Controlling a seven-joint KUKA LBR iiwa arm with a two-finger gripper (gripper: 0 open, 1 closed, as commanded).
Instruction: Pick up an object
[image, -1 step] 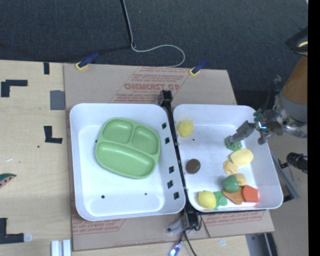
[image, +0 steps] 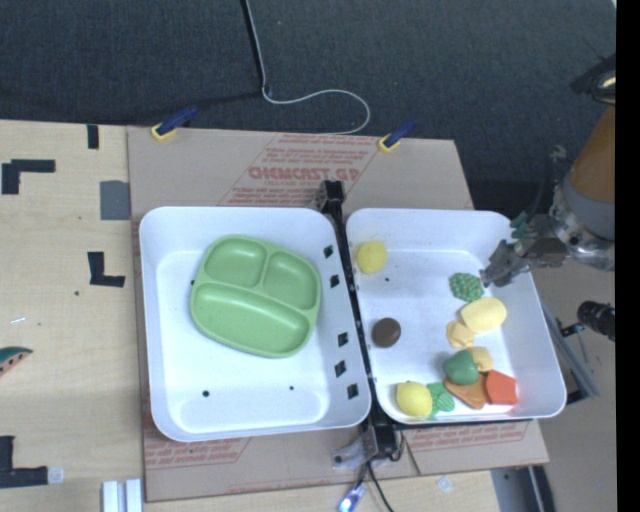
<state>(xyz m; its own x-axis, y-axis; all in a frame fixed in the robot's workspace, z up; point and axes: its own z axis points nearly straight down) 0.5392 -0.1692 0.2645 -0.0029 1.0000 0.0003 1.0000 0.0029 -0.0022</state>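
Two shallow white bins sat side by side on a cardboard-covered bench, seen from above at a slant. Nearest the viewer, along the front wall of the right bin (image: 520, 405), lay a crowded heap of toy food: a yellow lemon (image: 414, 399), a green and orange piece (image: 462, 368) and a red-orange block (image: 501, 387), all touching or nearly so. Just behind them rested a pale yellow lump (image: 483, 315) beside a smaller tan piece, then a small green bumpy item (image: 464, 286). A brown disc (image: 386, 331) lay alone nearer the divider, and a yellow ball (image: 371, 256) sat apart near the far left corner of that bin. The left bin (image: 160, 300) held a green divided plate (image: 256, 294). These toys looked light, stiff and smooth, likely hollow plastic, so rounded ones could slip or roll from a pinch; the yellow ball or brown disc, standing free of neighbours, seemed the easiest to take across the middle. Farther right, the gripper (image: 500, 268) hung over the right bin's far right side, just beside the green bumpy item, reaching in at a low slant from the grey arm with its orange band (image: 600, 160). Its dark fingers appeared slightly parted and nothing could be seen between them.
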